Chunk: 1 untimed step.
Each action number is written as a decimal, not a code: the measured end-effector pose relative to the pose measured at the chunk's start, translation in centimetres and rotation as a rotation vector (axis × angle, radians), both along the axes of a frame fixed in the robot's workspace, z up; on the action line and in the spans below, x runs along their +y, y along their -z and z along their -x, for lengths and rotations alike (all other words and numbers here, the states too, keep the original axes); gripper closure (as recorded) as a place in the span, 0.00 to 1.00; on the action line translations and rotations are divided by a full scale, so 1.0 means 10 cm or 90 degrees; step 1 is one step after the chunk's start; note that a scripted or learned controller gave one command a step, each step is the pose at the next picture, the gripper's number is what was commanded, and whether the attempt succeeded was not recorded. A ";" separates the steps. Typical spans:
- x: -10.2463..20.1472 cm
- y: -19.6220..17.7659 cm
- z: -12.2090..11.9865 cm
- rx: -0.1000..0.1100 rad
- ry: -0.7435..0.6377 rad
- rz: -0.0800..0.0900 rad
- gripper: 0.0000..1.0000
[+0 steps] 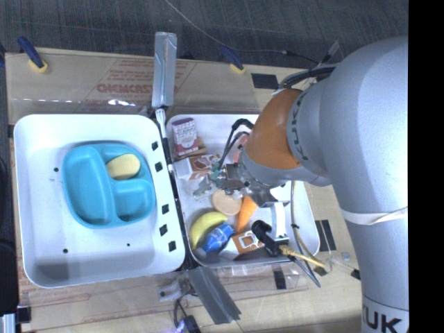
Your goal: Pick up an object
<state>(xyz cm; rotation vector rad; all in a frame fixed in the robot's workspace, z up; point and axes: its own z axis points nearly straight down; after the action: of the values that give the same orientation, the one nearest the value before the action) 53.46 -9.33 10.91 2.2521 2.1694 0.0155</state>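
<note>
Your fingers (pixel 223 177) are down in the right bin (pixel 220 123), near its middle. The grey wrist above hides them, so you cannot tell how far apart they stand or whether anything is between them.

Just below them lies a round tan disc (pixel 225 202), and an orange carrot-shaped piece (pixel 246 213) touches its right side. Nearer the bin's front edge, a yellow banana-like piece (pixel 206 225) lies against a blue bottle (pixel 218 236), with a small brown packet (pixel 245 242) to the right. Behind the fingers, towards the far wall, a jar with a red label (pixel 184 133) stands above another brown packet (pixel 202 162).

The left bin (pixel 41 245) holds a blue divided tray (pixel 97 186), with a yellow lump (pixel 123 166) in its upper right compartment. Both bins sit on the brown table (pixel 83 75).
</note>
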 end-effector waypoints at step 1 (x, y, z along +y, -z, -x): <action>-0.02 0.11 -0.01 0.003 0.018 -0.002 0.00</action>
<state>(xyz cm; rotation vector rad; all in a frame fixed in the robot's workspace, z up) 53.61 -9.53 9.79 2.2860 2.1413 0.0121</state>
